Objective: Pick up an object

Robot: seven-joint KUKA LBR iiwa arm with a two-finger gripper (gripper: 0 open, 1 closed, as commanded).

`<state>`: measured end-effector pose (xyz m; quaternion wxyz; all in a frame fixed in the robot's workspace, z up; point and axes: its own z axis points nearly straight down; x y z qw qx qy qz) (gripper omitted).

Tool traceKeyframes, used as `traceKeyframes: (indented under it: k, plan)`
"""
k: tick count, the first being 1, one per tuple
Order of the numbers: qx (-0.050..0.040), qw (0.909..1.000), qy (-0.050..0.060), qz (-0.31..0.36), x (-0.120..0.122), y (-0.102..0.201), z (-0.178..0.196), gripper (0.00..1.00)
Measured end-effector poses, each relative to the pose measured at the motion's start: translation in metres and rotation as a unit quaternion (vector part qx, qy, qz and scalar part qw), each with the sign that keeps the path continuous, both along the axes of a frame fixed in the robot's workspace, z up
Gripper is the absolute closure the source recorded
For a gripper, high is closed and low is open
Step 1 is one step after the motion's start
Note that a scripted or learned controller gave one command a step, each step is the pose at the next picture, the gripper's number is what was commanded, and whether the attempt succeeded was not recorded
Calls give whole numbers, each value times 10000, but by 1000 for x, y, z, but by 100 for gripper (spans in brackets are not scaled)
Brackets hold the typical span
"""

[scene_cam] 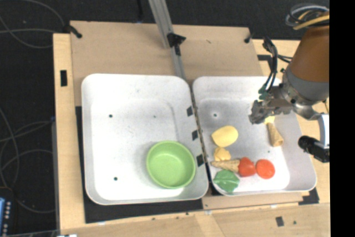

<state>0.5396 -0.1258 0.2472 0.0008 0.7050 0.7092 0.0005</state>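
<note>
Near edge of the counter [127,219]: two white bins side by side.

Left bin [111,102]: one green bowl [171,164], upright, at the near right corner, close to the divider between the bins.

Right bin [233,94]: objects bunched along the near edge.
- green leafy piece [226,180] at the near left corner, nearest of all
- carrot-like cone [226,164] just behind it, lying flat, its wide end touching a red tomato [247,167]
- second red tomato [265,169] just right of the first
- small yellow lump [222,154] behind the cone, against the left wall
- larger yellow potato-shaped piece [224,135] behind that, near the bin's middle
- tan bread stick [274,134] on the right side, lying roughly near-to-far, apart from the cluster

Gripper [260,112] sits over the right bin toward its far right, just beyond the far end of the bread stick, with the arm [310,64] coming in from the right. Fingers are a dark blur at this angle; can't tell whether they're apart or together, or whether anything is between them.

Far side: bare counter, a metal pole [158,5] rising from its far middle.
</note>
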Motion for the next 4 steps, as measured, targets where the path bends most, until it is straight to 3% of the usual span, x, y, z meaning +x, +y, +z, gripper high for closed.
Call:
traceKeyframes:
  k: [3, 4]
  plan:
    - [13, 10000, 0, 15, 22, 144, 13, 100]
    - [1, 10000, 7, 3, 36, 195, -1, 100]
